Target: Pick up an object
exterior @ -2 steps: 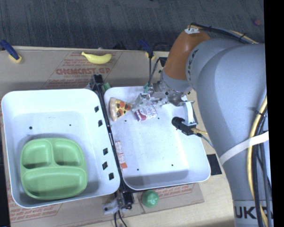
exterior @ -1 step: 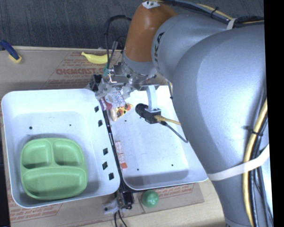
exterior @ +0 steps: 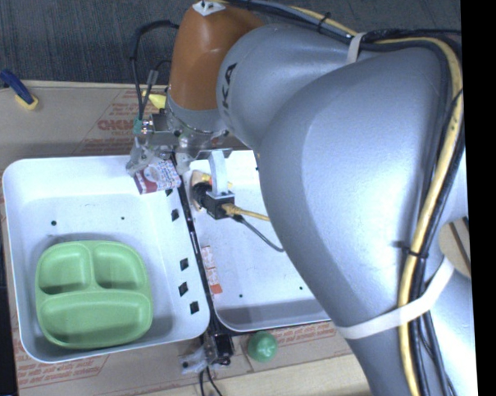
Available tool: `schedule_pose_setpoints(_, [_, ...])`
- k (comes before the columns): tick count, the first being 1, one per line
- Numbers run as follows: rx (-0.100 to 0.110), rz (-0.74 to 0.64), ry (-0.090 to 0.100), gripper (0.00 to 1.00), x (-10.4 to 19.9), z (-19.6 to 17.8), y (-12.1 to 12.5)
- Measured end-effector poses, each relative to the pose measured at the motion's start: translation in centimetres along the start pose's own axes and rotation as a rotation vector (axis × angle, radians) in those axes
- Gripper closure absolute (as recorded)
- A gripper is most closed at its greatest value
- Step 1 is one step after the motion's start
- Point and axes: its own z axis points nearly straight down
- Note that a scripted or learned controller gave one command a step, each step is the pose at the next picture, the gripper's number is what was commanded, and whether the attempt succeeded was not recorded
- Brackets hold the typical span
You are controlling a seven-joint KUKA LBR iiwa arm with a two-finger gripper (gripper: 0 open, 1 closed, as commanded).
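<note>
Camera view: green divided plate low in left bin, well apart from jaws; jaw state unclear.

Landmark: divider wall between the two bins.
- Left bin: left of divider; holds a three-compartment tray in its near-left part.
- Right bin: right of divider, largely under the arm.
- Gripper: over the divider's far end.
- Ball: on the bench, at the divider's near end, just right.
</note>
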Motion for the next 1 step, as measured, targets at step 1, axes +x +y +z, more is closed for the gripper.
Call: schedule_pose_setpoints(1, [0.001,-0.002,0.001,1.0,10.46,-0.31,-1.49])
